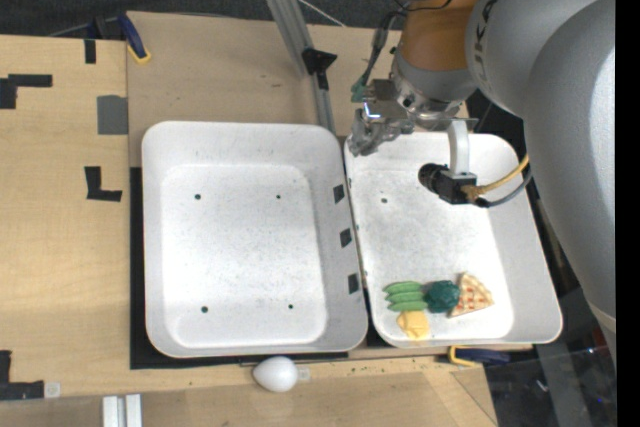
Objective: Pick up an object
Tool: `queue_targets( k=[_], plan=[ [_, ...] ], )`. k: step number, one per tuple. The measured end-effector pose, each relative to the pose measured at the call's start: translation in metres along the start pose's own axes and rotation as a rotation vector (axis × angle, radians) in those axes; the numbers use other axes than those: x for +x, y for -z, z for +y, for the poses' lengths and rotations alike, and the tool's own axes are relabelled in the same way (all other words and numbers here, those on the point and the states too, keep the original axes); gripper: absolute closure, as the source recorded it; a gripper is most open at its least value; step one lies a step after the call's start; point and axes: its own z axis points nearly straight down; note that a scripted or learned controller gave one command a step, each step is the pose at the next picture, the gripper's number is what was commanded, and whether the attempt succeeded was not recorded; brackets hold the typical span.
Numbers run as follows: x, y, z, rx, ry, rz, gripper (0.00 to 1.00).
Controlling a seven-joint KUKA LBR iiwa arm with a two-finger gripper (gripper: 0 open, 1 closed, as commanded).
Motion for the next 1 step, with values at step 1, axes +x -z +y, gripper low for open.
queue_targets(
  k=[1],
  plan=[
    [0.0532, -0.0077, 0.0214, 0.001, 0.0, 0.0, 1.0]
  ],
)
